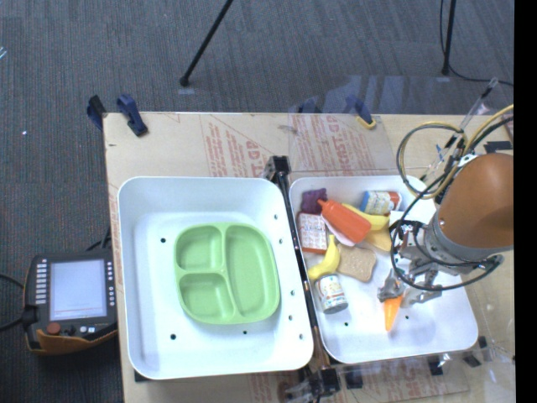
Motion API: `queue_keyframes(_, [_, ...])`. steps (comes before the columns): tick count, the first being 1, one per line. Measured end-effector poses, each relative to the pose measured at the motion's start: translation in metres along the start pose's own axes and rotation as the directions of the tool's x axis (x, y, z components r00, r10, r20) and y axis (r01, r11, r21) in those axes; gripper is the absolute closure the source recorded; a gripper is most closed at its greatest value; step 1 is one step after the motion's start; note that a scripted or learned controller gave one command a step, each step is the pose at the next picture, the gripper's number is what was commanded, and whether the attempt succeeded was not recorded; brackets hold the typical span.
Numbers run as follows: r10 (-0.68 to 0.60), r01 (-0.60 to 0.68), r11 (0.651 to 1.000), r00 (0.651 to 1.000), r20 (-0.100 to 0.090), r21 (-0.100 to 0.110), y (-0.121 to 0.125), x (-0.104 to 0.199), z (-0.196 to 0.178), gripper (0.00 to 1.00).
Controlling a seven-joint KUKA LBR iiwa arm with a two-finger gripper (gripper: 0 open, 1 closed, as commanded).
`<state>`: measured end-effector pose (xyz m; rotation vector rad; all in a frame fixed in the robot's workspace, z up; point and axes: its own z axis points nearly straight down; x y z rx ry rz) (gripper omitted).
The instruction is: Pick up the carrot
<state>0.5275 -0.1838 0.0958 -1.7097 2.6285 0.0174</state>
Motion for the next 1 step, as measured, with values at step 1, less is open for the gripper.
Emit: queue_keyframes(1, [0.107,-0.107,0.994,0.994,-0.004,0.011,-0.0002,-0.0468,-0.0783,1.00])
